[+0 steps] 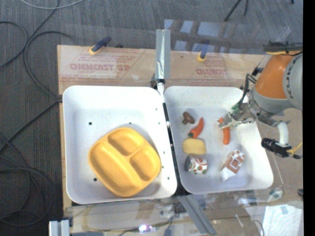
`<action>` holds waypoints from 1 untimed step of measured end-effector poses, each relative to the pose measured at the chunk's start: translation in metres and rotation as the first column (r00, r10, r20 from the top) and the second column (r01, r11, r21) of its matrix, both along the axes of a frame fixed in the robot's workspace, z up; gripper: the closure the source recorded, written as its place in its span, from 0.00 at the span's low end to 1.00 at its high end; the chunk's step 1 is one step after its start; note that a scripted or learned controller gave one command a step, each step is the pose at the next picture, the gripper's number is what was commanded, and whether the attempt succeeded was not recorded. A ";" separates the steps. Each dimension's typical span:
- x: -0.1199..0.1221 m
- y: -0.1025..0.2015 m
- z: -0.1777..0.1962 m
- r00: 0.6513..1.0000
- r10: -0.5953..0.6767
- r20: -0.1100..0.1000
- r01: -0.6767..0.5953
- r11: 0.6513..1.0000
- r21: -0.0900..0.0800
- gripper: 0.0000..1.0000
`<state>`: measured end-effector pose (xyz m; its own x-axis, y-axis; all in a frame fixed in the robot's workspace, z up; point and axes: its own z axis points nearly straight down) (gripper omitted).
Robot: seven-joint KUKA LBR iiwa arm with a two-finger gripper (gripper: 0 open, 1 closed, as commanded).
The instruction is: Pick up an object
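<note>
The left bin [78,107] holds a yellow divided plate [125,161]. The arm [278,82] reaches over the right bin [256,176]; its jaws [230,122] sit at a small carrot [226,134], grip unclear.

I see grey carpet floor [98,14] around the cardboard-topped bench [123,65]. Black cables [29,77] snake left of the bench, a white cable [64,3] curls beyond its far edge.
</note>
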<state>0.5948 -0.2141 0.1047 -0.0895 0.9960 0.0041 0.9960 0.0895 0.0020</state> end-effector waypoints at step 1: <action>0.049 0.038 0.101 0.996 0.084 -0.002 -0.084 0.996 -0.007 1.00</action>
